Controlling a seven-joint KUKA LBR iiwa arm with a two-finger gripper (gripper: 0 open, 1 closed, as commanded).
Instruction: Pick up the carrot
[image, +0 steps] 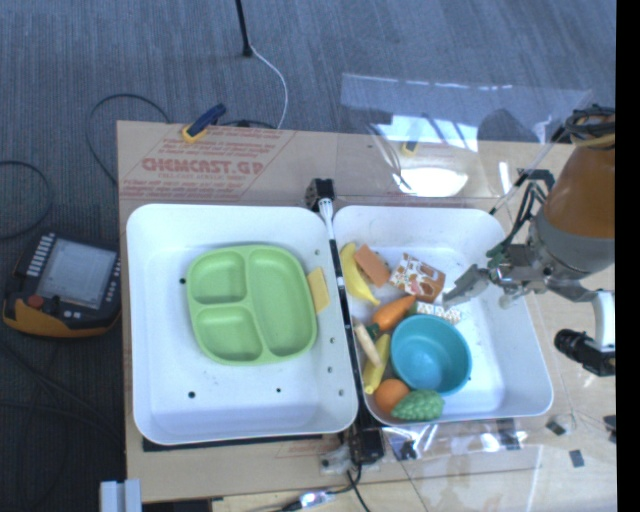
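Observation:
The carrot (392, 311) is an orange, tapered piece lying tilted in the right bin (510, 340), just above the rim of the blue bowl (430, 353). My gripper (455, 291) hangs low over the same bin, to the right of the carrot and a short gap away from it. Its tip points down and left toward a patterned snack packet (417, 277). Nothing shows in its grasp. The grey arm with its orange band (585, 195) comes in from the right.
Crowded around the carrot are a banana (355, 276), a brown toast-like block (371, 264), yellow sticks (372, 350), an orange (389, 392) and a green bumpy fruit (418, 405). The left bin (160, 400) holds a green divided plate (248, 303) and a yellow slice (318, 290).

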